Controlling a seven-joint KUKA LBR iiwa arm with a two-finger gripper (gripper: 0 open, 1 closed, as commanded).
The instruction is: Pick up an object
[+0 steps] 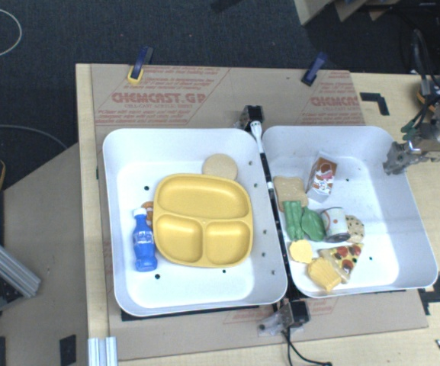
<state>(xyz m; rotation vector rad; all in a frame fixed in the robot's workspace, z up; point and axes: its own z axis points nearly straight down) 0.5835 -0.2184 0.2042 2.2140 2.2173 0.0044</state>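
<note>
Camera view shows the claw (397, 158) at the right bin's (403, 239) far edge, its finger state impossible to tell. Nearest lies a small carton (323, 178), probably light, stiff plastic; gripping across its narrow sides seems safest.

Even, fairly bright light falls from overhead, leaving only soft, short shadows under the yellow tray (203, 221) and along the bin walls. The white bins (120, 174) look slightly washed out, with little surface detail. The dark floor (75, 21) stays dim. The picture is low in resolution and mildly soft, so the small items blur together.
</note>
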